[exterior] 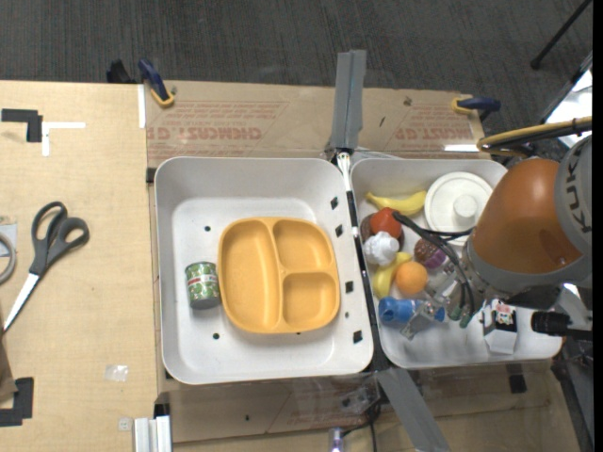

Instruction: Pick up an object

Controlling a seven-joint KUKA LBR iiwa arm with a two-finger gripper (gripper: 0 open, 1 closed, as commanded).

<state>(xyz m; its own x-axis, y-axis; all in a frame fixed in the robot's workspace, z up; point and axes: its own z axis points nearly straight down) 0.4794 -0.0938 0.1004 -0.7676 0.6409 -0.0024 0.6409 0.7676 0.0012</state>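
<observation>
2 bins [170,281] lie below me; my gripper [443,295] hangs in the right one among the toys, near the orange ball [410,278]. Whether it grips anything, I cannot tell.

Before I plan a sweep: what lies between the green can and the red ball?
The yellow divided plate in the left bin, then the rims where both bins meet.

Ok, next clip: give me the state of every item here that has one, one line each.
Gripper: down in the right bin among the toys, grasp unclear.
Yellow divided plate: right way up in the left bin, nothing in its compartments.
Green can: lying on its side beside the plate.
Scissors: on the bench, blades shut.
Banana: lying in the right bin.
</observation>
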